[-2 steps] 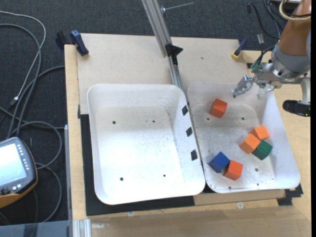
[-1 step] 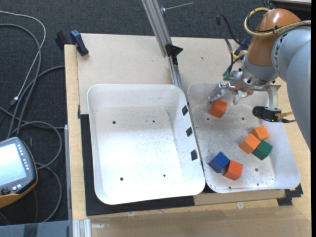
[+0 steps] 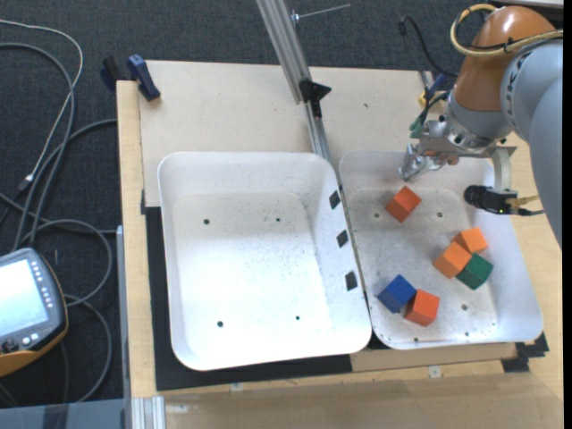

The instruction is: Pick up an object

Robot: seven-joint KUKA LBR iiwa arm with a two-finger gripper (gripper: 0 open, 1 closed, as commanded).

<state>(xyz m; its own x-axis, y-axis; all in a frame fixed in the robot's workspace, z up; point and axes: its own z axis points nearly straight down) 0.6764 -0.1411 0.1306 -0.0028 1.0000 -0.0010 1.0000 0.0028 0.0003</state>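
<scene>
Illumination is even and diffuse. Shadows are soft and short. Focus is moderately sharp, with slight softness toward frame corners.

We see a pale wooden bench (image 3: 232, 105) on a dark carpeted floor (image 3: 54, 7). A blue clamp (image 3: 143, 76) grips the bench's far left corner. A slanted aluminium rail (image 3: 284, 43) crosses the bench's far edge and runs down between the two bins, with a black bracket (image 3: 313, 90) on it. Three small black tabs (image 3: 341, 238) sit along the left bin's right wall. On the floor, grey cables (image 3: 45, 123) loop beside the bench's left edge, and near its front left corner lies a handheld control pendant (image 3: 27, 311) with a lit screen and an orange rim.
</scene>
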